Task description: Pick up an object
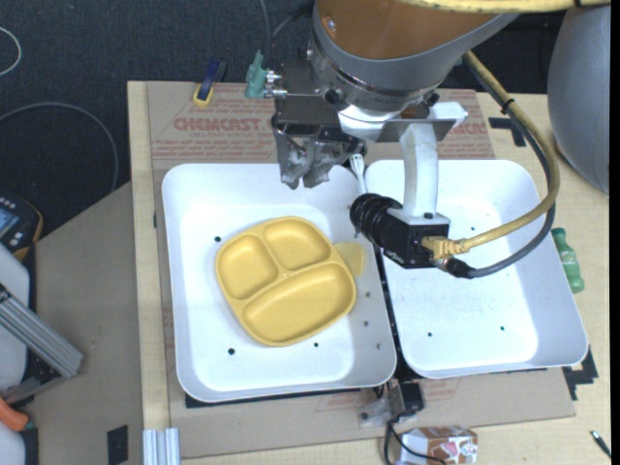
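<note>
One yellow tray (pixel 284 279) mid left bin (pixel 184 260), pincer (pixel 308 170) above far edge, grip state unclear.

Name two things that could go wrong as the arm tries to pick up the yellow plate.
1. The gripper sits above the left bin's far edge, off the yellow divided plate, so a straight descent may miss it.
2. The plate is wide, shallow and smooth, so the fingers may slip off its rim.
</note>
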Controlling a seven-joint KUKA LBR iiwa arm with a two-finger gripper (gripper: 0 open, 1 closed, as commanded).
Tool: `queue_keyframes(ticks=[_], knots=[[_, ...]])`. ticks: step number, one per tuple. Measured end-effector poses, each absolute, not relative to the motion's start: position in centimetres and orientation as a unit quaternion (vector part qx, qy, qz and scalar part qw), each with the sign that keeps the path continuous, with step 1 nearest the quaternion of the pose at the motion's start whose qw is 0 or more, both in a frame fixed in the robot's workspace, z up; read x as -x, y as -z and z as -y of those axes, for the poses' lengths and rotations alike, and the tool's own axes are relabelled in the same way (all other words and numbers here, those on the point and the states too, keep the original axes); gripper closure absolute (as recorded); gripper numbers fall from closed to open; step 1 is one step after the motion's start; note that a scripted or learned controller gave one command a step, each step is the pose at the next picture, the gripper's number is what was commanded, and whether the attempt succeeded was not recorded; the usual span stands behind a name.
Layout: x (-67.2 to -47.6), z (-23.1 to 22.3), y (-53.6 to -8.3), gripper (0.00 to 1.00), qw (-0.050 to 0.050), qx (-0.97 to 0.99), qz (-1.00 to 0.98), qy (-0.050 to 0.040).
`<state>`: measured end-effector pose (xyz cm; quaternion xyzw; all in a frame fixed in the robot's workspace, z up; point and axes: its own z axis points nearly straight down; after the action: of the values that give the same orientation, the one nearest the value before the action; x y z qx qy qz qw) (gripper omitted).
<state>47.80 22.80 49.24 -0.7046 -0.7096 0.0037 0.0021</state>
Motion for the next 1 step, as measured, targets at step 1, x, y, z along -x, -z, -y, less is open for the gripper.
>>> queue_keyframes(ticks=[1], knots=[[-48.86, -19.09, -45.54, 1.0, 0.001, 0.709, 0.706, -0.0034]])
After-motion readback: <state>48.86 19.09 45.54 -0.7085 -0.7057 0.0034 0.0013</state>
